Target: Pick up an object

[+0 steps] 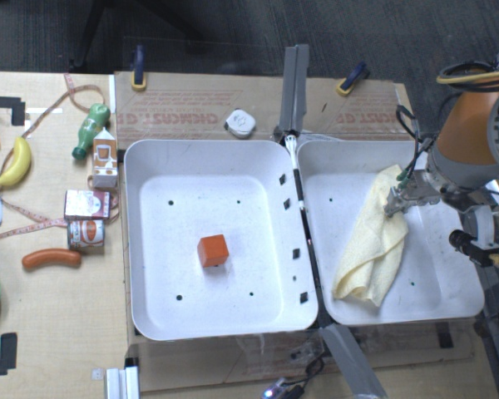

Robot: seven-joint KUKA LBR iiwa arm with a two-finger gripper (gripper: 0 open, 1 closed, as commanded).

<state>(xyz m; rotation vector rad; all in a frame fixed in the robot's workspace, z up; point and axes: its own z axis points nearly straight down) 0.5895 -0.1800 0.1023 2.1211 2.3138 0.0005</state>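
While you view the desk from above, note the gripper (397, 199) at three o'clock in the right bin (449, 306), its fingers closed on the upper edge of the yellow cloth (373, 252). An orange cube (213, 250) sits mid-floor in the left bin (150, 223), at nine o'clock from the cloth.

Banana (12, 164), sausage (51, 259), perhaps a can (87, 233)

A pale yellow cloth (373, 246) is draped in the right bin (449, 306), its upper edge pinched between the fingers of the gripper (397, 201) and lifted. An orange cube (213, 250) is seen near the middle of the left bin (150, 223). Toy food is scattered on the bench (41, 306) at left.
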